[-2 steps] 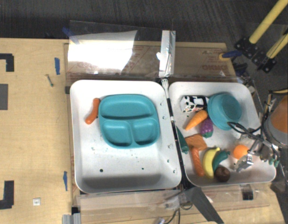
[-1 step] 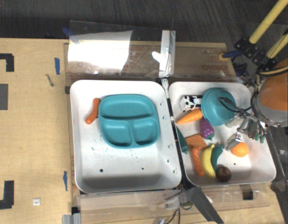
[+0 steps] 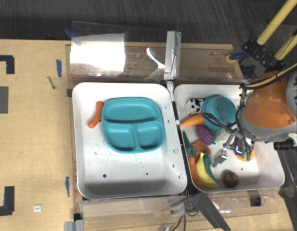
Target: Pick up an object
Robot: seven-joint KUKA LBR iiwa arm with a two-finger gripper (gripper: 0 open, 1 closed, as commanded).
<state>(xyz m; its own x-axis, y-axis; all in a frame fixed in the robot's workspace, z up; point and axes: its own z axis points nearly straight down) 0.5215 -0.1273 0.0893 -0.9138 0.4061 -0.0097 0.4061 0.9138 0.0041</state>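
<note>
My gripper [image 3: 231, 153] hangs low over the middle of the right bin [image 3: 271, 174], under the orange band of the arm [image 3: 268, 109]. Its fingers [image 3: 220, 157] stand open, with bare white bin floor between them. A small orange piece [image 3: 248, 154] lies just right of the gripper. A brown round object [image 3: 230, 178] sits in front of it. To its left lie a yellow banana [image 3: 204, 170] and purple grapes [image 3: 205, 134]. A teal cup [image 3: 220, 109] and an orange carrot [image 3: 191, 121] lie behind it.
The left bin [image 3: 90, 167] holds a teal divided plate [image 3: 134, 124] and an orange carrot [image 3: 95, 114] beside the plate's left edge. A black-and-white toy [image 3: 195, 105] sits at the right bin's back left. Brown bench surface extends to the left.
</note>
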